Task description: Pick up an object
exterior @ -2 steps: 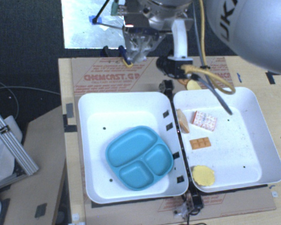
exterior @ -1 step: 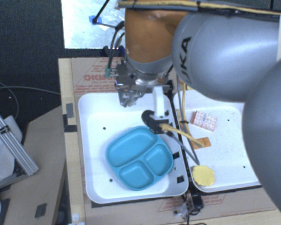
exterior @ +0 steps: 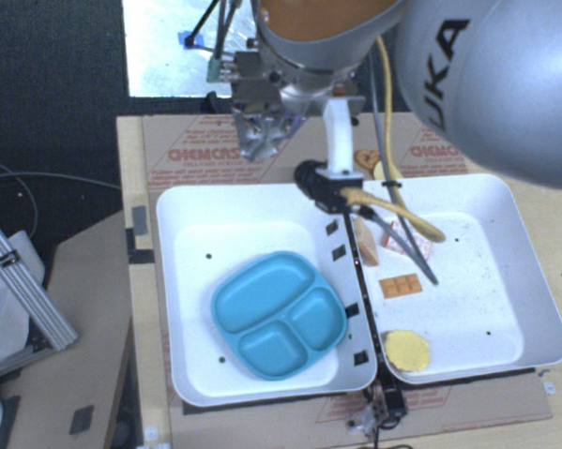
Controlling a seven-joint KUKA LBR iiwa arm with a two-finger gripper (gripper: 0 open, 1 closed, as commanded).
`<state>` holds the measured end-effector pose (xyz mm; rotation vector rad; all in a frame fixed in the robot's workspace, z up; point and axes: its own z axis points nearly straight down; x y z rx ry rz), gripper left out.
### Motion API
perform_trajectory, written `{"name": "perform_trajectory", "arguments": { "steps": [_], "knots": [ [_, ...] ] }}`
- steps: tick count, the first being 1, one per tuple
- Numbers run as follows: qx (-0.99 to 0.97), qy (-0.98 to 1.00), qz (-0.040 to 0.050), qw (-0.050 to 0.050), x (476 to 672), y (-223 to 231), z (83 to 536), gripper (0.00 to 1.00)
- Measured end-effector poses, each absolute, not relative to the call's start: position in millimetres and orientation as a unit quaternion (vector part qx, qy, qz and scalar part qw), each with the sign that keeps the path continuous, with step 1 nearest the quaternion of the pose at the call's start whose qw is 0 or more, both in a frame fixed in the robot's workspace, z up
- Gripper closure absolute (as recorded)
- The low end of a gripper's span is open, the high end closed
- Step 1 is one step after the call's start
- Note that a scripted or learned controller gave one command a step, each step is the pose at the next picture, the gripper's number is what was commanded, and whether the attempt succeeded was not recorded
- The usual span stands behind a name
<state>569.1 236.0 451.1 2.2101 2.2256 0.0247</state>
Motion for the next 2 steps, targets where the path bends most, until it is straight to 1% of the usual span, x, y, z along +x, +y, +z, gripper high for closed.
{"name": "perform_trajectory", "arguments": {
  "steps": [1, 2],
  "knots": [
    [0.708, 0.706, 0.0014, 0.001, 571.0, 158.6, 79.2, 1.0],
    [0.707, 0.707, -0.0003, -0.002, 623.2, 118.8, 85.5, 1.0]
  ]
}}
